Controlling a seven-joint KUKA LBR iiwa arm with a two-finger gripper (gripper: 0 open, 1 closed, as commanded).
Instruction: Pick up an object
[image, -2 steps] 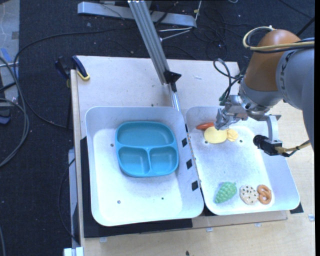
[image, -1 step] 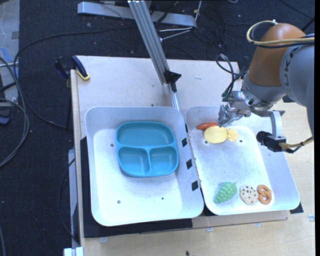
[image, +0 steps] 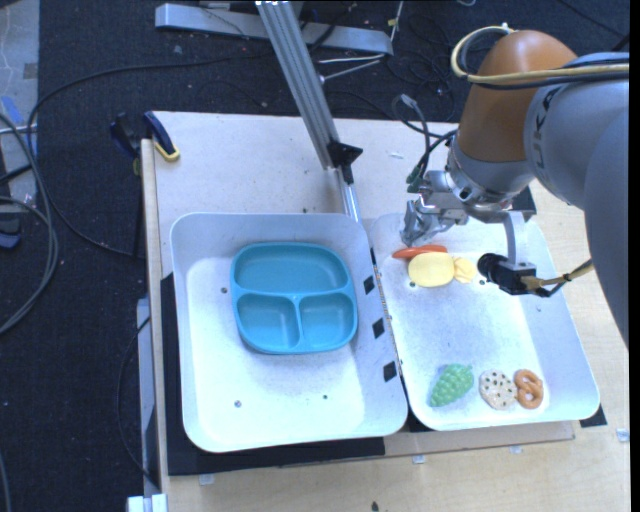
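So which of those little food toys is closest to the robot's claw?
The orange carrot, right under the gripper, beside the yellow piece; the others lie along the bin's near edge.

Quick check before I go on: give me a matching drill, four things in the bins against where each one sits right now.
Things:
1. blue tray
2. green grapes
3. pretzel
4. yellow item

Places:
A. right bin, far end, just below the gripper
B. right bin, near right corner
C. left bin, middle
D. right bin, near edge, left of the cookie

Pairs: 1-C, 2-D, 3-B, 4-A
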